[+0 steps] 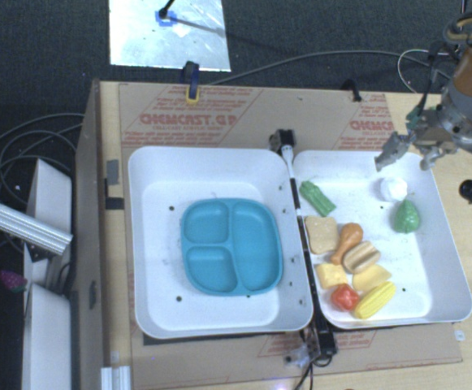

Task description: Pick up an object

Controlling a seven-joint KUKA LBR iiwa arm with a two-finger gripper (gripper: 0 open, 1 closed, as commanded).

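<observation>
My gripper (407, 156) hangs over the far edge of the right bin (451, 287), its two fingers spread open with nothing between them. Just below it lies a white ball-like piece (393, 188), and a green pepper (406, 216) sits beside that. Further down the right bin are a green pickle (317, 197), a slice of bread (322, 234), a chicken drumstick (348, 238), a hot dog (361, 257), two yellow cheese blocks (331, 275), a red tomato (344, 297) and a corn cob (375, 300).
The left bin (158, 185) holds a blue divided plate (231, 244). A clamp (284, 143) sits where the two bins meet at the far side. Cables run across the bench behind the bins, and a cardboard sheet (219, 116) lies under them.
</observation>
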